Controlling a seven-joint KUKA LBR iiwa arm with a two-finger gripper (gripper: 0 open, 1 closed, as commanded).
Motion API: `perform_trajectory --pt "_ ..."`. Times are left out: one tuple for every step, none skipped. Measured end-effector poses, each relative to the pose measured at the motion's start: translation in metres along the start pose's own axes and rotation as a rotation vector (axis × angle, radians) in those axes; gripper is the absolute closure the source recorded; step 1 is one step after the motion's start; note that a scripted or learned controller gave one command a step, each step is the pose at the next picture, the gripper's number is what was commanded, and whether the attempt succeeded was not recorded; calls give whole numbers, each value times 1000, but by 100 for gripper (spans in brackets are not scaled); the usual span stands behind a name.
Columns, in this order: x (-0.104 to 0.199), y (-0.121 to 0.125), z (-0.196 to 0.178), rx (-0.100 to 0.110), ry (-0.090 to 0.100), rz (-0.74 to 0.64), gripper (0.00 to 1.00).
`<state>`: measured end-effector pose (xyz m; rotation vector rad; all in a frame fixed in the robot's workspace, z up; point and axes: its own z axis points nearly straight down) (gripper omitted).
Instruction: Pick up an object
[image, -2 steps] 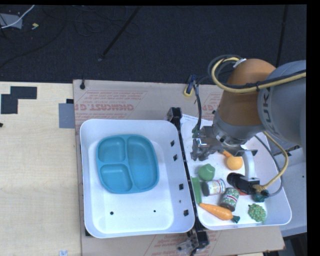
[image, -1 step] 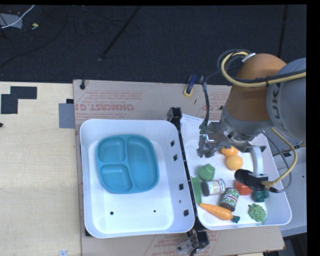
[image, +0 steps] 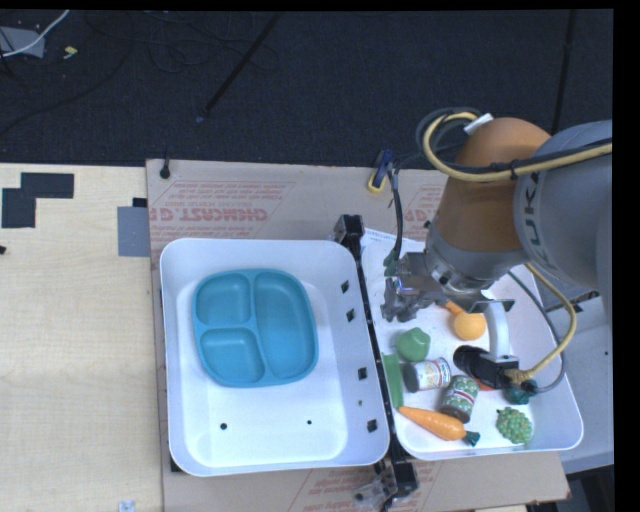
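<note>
The arm is down over the right bin (image: 560, 425), so this looks like the approach step, with no pick made yet. The jaws (image: 400, 300) hover at the bin's upper left; whether they stand wide or narrow, I cannot tell. Just below them sits a green pepper (image: 412, 344), the nearest candidate, with a small can (image: 432, 374) and a carrot (image: 436, 423) further down. Next move: line up over one toy and descend.
</note>
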<state>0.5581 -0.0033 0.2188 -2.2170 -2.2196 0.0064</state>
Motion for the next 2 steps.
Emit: perform_trajectory --pt "-17 -2 -9 -4 -1 2 100" --pt "-13 4 -1 -3 -1 0 100"
